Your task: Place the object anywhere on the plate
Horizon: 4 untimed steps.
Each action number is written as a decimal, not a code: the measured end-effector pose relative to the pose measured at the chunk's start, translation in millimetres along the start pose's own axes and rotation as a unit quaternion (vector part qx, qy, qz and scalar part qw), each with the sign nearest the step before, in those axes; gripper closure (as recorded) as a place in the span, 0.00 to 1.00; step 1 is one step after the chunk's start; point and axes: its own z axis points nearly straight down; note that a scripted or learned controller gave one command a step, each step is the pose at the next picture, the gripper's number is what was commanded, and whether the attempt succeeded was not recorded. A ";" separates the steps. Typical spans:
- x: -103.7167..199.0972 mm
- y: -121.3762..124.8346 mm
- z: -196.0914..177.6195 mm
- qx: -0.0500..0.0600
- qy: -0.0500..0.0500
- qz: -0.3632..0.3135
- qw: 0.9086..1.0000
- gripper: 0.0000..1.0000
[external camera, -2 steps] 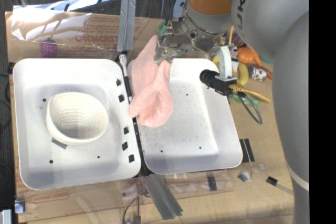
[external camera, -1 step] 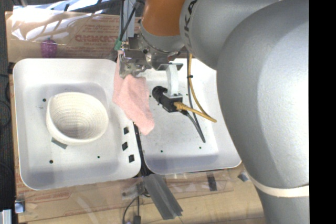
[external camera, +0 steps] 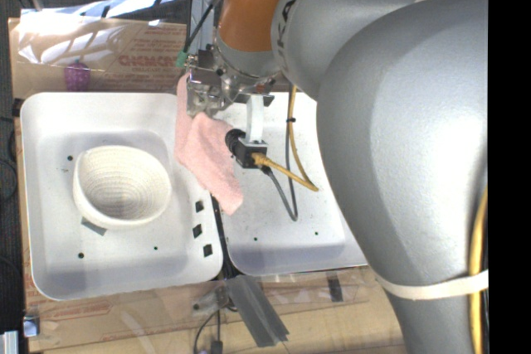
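A white ribbed plate [external camera: 123, 185] sits in the left bin [external camera: 50, 261]. A pink cloth [external camera: 209, 157] hangs from my gripper [external camera: 202, 101], draped down over the divide between the two bins, to the right of the plate. The cloth's top edge is pinched at the gripper, which is shut on it. The large grey arm with its orange band [external camera: 249, 4] reaches in from the right and hides much of the right bin [external camera: 282, 249].
A cardboard box with a plastic wrap [external camera: 99, 46] lies behind the left bin. A yellow and black cable [external camera: 286, 178] dangles from the wrist over the right bin. Small black clips [external camera: 199, 220] sit along the rim between the bins.
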 end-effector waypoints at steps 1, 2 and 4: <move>43.1 -9.3 30.0 0.003 -0.001 0.223 0.975 1.00; 22.2 15.9 23.6 0.001 0.000 0.157 0.988 1.00; 105.7 15.8 80.6 0.000 0.000 0.050 0.999 1.00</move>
